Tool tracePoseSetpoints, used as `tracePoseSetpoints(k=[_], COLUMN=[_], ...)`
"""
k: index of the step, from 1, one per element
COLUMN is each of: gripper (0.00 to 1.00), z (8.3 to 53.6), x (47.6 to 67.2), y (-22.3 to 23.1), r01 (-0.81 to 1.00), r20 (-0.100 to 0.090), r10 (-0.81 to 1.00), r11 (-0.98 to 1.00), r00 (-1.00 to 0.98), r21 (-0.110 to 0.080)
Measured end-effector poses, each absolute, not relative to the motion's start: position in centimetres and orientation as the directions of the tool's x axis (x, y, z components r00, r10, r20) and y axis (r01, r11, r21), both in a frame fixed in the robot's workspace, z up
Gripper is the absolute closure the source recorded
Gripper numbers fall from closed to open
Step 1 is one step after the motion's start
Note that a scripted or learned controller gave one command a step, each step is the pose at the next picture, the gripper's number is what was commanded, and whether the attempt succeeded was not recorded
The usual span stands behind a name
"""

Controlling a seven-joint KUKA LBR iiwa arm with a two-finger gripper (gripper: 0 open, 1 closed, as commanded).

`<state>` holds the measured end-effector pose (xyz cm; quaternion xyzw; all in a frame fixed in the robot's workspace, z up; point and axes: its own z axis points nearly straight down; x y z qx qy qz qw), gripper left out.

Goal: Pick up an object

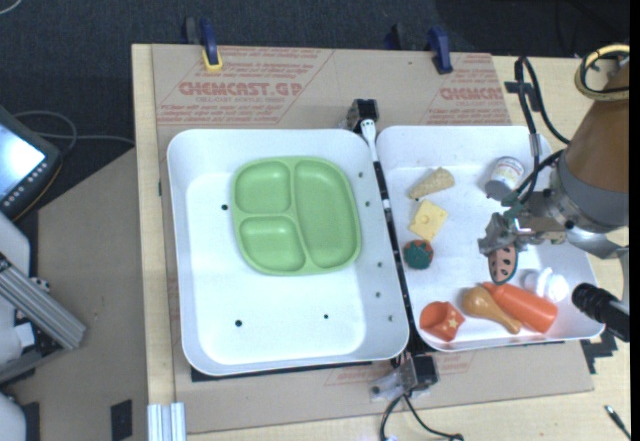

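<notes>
My gripper [503, 237] is low over the right bin [465, 144], near its right side, with the arm reaching in from the right. Directly under and in front of it is a watermelon slice [505, 264], red with dark seeds; I cannot see whether they touch. Around it lie a carrot [524, 305], a chicken drumstick [486, 305], a red pepper [441, 319], a green and red ball [418, 253], a yellow cheese piece [428, 221], a pale bread wedge [432, 182], a small white can [506, 170] and a white piece [549, 282].
The left bin [200, 279] holds a green divided plate [296, 215]. A black divider rail [385, 219] runs between the bins. Blue clamps [210, 41] [439, 47] hold the board at the back. Cables [530, 99] hang by the arm.
</notes>
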<state>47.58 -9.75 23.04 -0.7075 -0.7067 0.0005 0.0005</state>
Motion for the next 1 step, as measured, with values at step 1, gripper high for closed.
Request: tracePoseSetpoints(k=[1], gripper=[1.0], z=[22.98], x=[47.27], y=[-8.56], r01=[1.0], r20=[0.001], r10=[1.0], r11=[0.001], r00=[-0.001], r21=[-0.002])
